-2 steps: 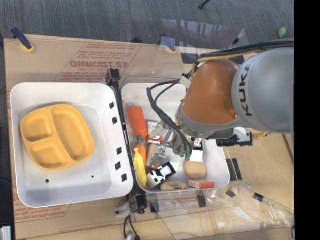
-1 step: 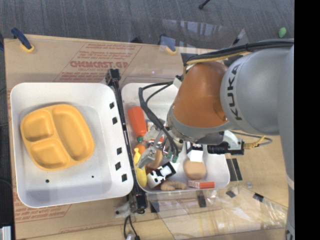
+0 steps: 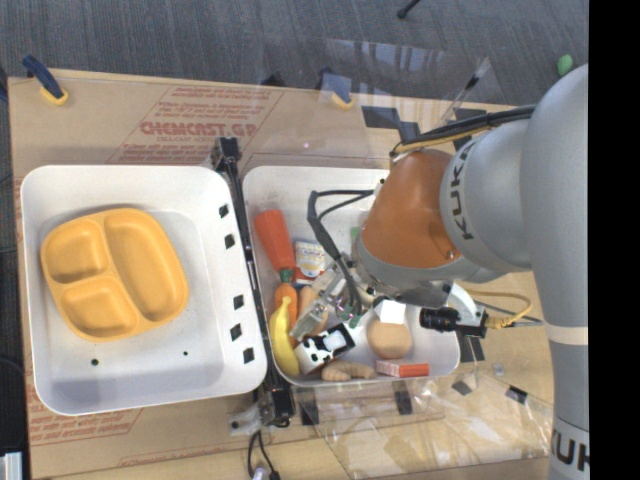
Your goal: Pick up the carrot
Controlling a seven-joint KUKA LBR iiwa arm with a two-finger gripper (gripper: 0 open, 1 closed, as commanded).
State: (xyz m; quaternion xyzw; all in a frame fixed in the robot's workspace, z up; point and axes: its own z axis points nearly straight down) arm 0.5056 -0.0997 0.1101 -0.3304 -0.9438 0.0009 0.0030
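The carrot (image 3: 273, 236) is an orange stick lying lengthwise at the left side of the right bin (image 3: 300, 183), close to the bin's left wall, its narrow end pointing toward the front. My gripper (image 3: 322, 311) hangs low over the front left part of the same bin, a little to the right of and in front of the carrot's narrow end. It is down among a small orange piece (image 3: 288, 298) and a banana (image 3: 282, 340). The orange wrist band and grey arm cover the bin's right half. Nothing can be seen held in the gripper.
Along the right bin's front lie a black-and-white toy (image 3: 328, 345), a tan round piece (image 3: 390, 340), a red-and-white box (image 3: 403, 369) and a tan lump (image 3: 345, 372). A small packet (image 3: 308, 259) sits beside the carrot. The left bin (image 3: 60, 388) holds a yellow divided tray (image 3: 112, 271).
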